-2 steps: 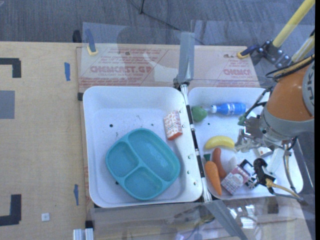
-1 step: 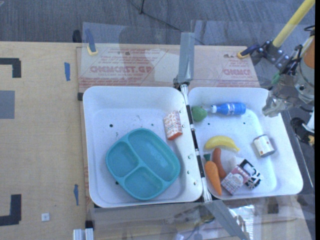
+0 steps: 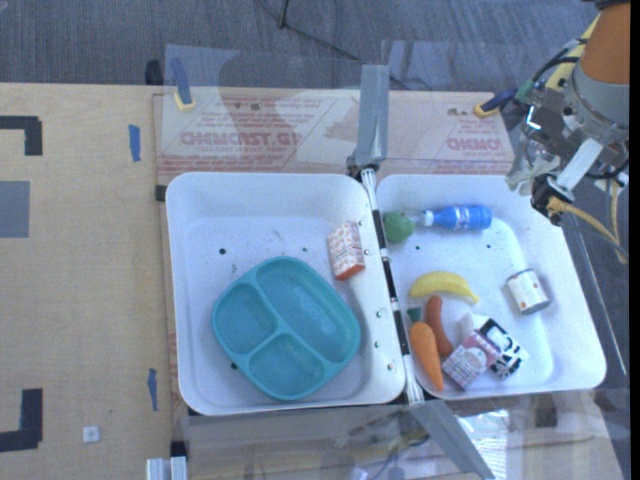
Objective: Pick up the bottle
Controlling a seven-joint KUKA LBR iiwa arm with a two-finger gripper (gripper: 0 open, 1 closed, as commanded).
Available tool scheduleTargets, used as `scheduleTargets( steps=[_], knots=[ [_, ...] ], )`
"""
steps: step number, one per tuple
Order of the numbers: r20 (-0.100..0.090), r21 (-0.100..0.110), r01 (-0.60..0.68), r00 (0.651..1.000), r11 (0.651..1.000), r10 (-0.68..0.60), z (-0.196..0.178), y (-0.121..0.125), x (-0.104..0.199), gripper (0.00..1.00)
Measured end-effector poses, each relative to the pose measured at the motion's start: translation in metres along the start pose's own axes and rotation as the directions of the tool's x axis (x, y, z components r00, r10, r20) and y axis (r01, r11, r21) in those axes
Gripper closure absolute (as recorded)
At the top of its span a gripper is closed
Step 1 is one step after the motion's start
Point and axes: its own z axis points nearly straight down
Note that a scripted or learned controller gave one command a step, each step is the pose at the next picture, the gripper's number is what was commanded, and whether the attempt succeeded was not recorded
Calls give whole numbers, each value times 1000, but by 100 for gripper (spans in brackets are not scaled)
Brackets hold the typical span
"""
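Bottle, blue with a pale cap end, flat on its side near the back wall of the right bin. Cap end toward the divider between the two bins, base toward the bin's right side. Just off that cap end, a green round thing, tucked into the back left corner. Touching the bottle or merely very close: hard to say at this size.

Gripper up by the right bin's back right corner, about over the rim, to the right of the bottle and clearly apart from it. Spread or pressed together: not readable from this angle, with cables and brackets crowding the wrist. Orange band of the arm at the top right edge of the view.

Forward of the bottle, mid-bin, a banana, both tips curving toward the front. Right of it and well apart, a small can on its side. Along the divider at the front left, a carrot, with a reddish sausage just behind it. Beside these, a pink box touching a black-and-white block.

Left bin: a teal plate with three compartments, toward the front. Behind it, near the divider, a small carton.
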Motion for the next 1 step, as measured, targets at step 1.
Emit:
scheduleTargets(
  steps=[1],
  knots=[
    [0,2,-34,999,999,34,12,28,-66,100]
  ],
)
